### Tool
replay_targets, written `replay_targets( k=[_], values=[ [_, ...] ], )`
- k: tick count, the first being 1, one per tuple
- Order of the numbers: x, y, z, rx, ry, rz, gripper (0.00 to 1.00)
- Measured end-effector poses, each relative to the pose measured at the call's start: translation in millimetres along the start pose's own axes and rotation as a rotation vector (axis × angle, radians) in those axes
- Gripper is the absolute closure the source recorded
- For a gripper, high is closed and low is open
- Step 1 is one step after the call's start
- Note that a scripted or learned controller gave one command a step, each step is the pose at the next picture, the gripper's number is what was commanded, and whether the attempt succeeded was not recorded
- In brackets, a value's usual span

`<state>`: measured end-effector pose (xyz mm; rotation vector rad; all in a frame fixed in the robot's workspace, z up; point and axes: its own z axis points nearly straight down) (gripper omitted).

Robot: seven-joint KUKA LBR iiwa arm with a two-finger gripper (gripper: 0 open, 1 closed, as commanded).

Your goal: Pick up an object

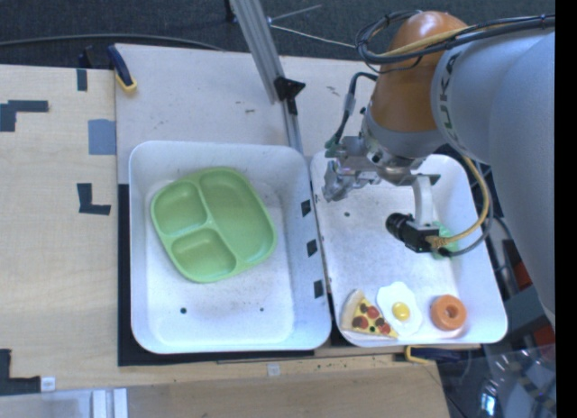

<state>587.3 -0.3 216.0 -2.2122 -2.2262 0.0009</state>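
Observation:
The right bin (361,245) holds a pizza slice (367,315), a fried egg (399,305) and an orange donut (448,313) in a row along its near edge. My gripper (335,184) hangs over the bin's far left part, well away from those three toys. Nothing shows between its fingers. The grey arm with its orange band (419,65) covers the bin's far right corner.
A green divided plate (212,222) lies in the left bin (162,317). A black cable fitting (413,231) with yellow wire sits by the arm over the right bin. A slanted metal pole (257,29) rises behind the bins.

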Motion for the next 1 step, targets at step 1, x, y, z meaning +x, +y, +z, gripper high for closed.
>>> replay_targets(
  k=[1],
  values=[
    [53.9,5.1,-15.8,-0.002,0.0,-0.002,1.0]
  ],
)
